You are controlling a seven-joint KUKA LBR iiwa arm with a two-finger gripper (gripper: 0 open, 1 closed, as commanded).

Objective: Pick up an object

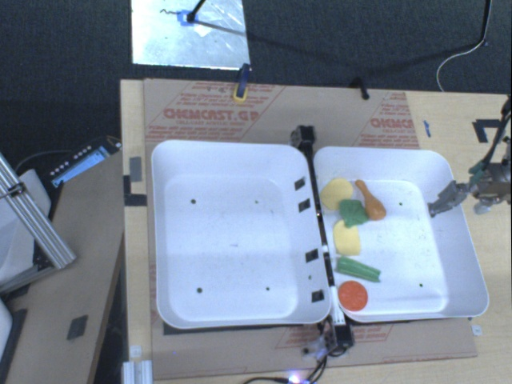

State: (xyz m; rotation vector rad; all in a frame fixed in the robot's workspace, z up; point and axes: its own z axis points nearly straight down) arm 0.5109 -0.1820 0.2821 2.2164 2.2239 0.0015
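Toys (352, 238) crowd right bin's (448, 294) left wall — left bin (232, 230) alongside.

Lighting is even and bright. The 2 white bins (232, 154) appear near overexposed. Glare marks the metal sheet (190, 22) at upper left. Overall focus is soft, shadows faint.

Two white bins (232, 166), yellow lumps (337, 190), green pieces (358, 270), orange stick (370, 201), red disc (353, 295), tan bench (264, 106) with red lettering
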